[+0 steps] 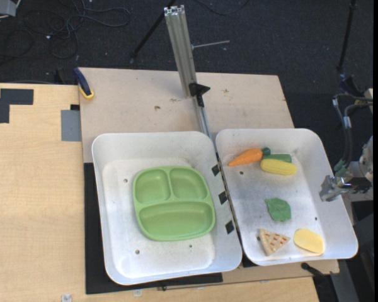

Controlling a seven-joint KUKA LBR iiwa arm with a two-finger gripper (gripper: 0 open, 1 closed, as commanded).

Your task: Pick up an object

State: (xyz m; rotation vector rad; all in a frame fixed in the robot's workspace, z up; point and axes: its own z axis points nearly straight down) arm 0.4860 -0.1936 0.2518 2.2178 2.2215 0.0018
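From above, at the right bin's (315, 145) outer edge, the gripper (337, 184) sits by the rim over no item; cannot tell its state. Right bin holds a carrot (246, 157) touching a corn cob (278, 166) near the far wall, a green leafy piece (278, 209) mid-bin, a pizza slice (273, 241) and a yellow chip (309, 240) near the front. Left bin (113, 168) holds a green divided plate (174, 202).

- No text, label, brand, number or sign can be read anywhere.
- The green divided plate (174, 203), the white bins (113, 162) and the counter (239, 99) carry no lettering that can be made out.
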